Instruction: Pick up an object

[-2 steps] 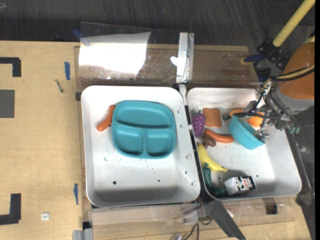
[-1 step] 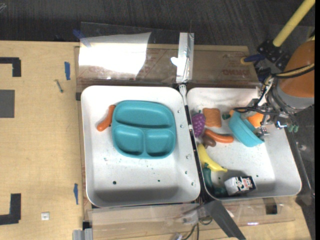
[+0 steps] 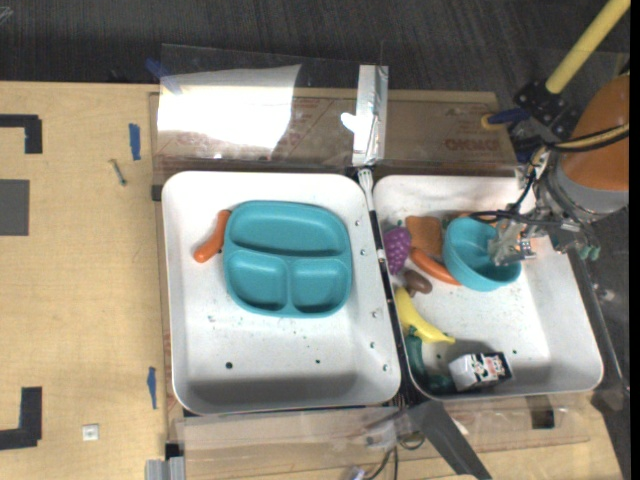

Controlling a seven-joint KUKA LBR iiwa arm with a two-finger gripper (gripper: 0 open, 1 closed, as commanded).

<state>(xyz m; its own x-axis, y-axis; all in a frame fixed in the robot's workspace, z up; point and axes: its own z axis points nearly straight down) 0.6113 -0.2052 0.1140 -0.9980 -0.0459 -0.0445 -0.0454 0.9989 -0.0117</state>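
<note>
- Your claw (image 3: 507,251) sits low over the teal bowl (image 3: 478,253) in the right bin (image 3: 560,348), right at the bowl's right-hand side; you cannot tell from this view how wide it stands or whether anything is in it.
- The bowl's left rim touches an orange carrot (image 3: 433,265), and a brown block (image 3: 423,232) lies just beyond that, further left of the claw.
- Further left still, a purple bunch of grapes (image 3: 397,247) presses against the bin's left wall, with a dark brown piece (image 3: 414,283) just below it.
- Below and left of the claw, a yellow banana (image 3: 420,319) runs down along the same wall; a small white and black carton (image 3: 479,369) lies near the bin's lower edge.
- Your open floor is below and to the right of the claw: bare white between the bowl, the carton and the right wall.
- Well to the claw's left, the left bin (image 3: 200,358) holds a teal divided plate (image 3: 288,258) with an orange carrot-like piece (image 3: 210,239) touching its left edge; bare floor rings the plate, widest along the lower side.
</note>
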